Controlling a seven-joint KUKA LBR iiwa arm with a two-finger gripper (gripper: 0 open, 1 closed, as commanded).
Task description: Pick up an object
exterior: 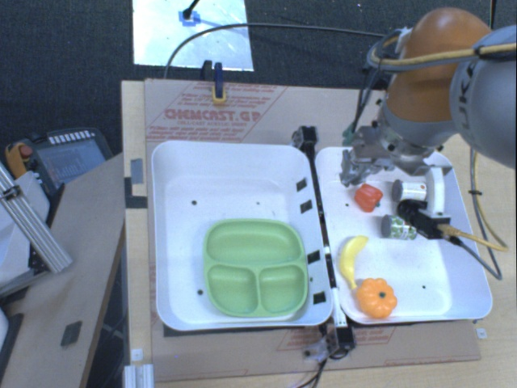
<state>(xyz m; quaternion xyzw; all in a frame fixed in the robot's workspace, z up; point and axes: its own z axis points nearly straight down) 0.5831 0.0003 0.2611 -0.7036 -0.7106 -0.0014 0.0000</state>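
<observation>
My gripper [353,173] hangs low over the far left part of the right bin [460,297]. A small red object [368,197] lies just to its near right, apart from the gripper. A yellow banana [352,258] lies nearer the front by the bin's left wall. An orange pumpkin [376,297] sits at the bin's front. A small green and grey jar [397,228] lies on its side in the middle of the bin. I see nothing between the gripper's tips.
The left bin [186,176] holds a green divided plate [255,267] at its front right. A black divider [315,208] runs between the two bins. The arm's orange band [436,43] looms over the right bin's far side.
</observation>
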